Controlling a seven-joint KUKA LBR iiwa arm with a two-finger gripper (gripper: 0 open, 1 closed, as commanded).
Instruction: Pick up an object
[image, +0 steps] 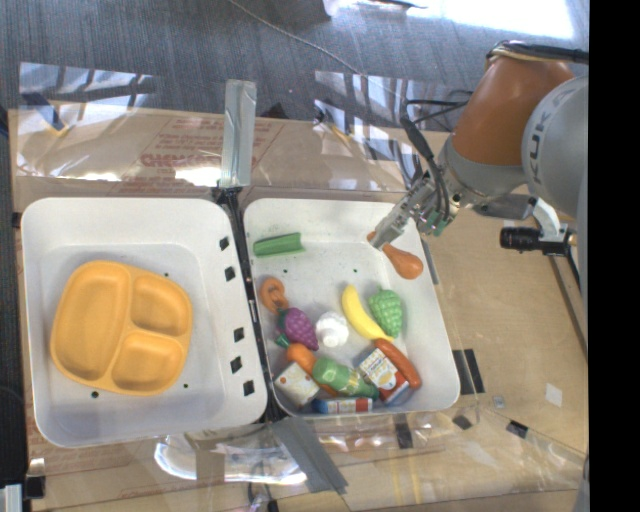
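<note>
My gripper (393, 226) reaches in from the right and hangs over the upper right corner of the right bin (330, 215). Just below its tip lies an orange-brown toy drumstick (403, 262), thin end pointing up toward the gripper, thick end by the bin's right wall. The tip looks to be touching or just above that thin end; I cannot tell which. A green cucumber (277, 243) lies alone at the bin's upper left. A yellow banana (360, 312) and a green bumpy fruit (387, 311) sit below the drumstick.
The lower half of the right bin is crowded: purple grapes (296, 326), a white piece (331, 328), a red sausage (398, 363), a green bottle (338, 376) and small cartons. The left bin (60, 225) holds a yellow compartment tray (120, 326).
</note>
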